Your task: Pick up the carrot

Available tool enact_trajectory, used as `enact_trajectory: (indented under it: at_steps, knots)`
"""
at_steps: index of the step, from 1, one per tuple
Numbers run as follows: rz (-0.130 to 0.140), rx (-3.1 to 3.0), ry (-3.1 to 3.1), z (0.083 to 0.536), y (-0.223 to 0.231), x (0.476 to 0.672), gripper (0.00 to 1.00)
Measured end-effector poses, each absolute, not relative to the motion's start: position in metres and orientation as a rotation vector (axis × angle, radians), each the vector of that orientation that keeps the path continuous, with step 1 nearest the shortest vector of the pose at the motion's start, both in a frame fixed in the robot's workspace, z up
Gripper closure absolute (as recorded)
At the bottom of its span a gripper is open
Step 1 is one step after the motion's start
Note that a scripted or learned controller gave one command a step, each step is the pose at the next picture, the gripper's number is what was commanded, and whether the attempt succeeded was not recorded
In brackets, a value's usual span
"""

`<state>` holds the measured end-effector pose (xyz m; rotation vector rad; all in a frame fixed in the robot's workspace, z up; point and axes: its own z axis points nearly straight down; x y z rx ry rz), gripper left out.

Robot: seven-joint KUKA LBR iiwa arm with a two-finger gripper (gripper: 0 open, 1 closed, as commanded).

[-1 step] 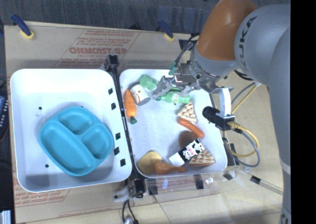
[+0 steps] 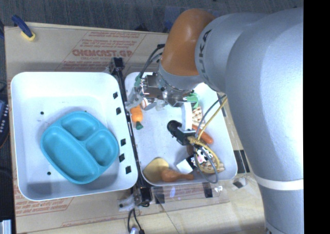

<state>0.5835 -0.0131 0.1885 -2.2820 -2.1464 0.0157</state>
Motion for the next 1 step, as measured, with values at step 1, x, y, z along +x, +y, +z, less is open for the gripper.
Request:
enact_trajectory:
  at_steps: [1]
  knots:
    - [0.020, -2.345, -2.081, 0.1194, -0.0968, 0.5776, 0.00]
